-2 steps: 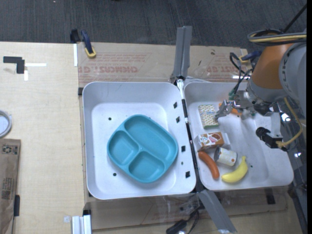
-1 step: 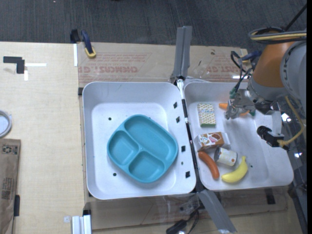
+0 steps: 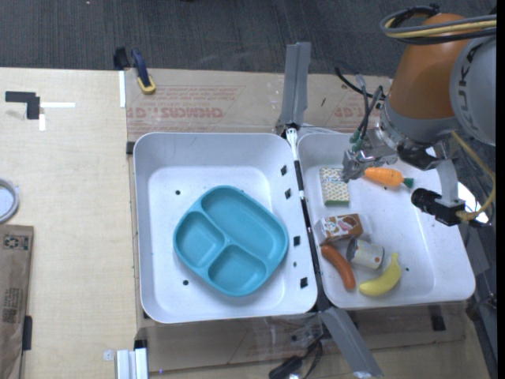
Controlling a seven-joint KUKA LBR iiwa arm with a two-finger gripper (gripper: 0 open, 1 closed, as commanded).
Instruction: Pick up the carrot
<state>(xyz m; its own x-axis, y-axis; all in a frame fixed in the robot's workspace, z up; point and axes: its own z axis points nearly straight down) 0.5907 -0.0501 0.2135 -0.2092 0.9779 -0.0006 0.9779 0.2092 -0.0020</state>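
Two white bins [image 3: 150, 212], one blue plate [image 3: 230, 241], one carrot [image 3: 383, 178], banana [image 3: 381, 276], sausage [image 3: 338, 264].

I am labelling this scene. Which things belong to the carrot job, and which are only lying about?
Job: carrot; end effector; right bin.

Lying about: banana; sausage; small carton; green-white packet; can; blue divided plate.

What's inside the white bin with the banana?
The right bin holds a banana, a sausage, a small can, a snack box, a sponge and the carrot. The arm covers its far corner.
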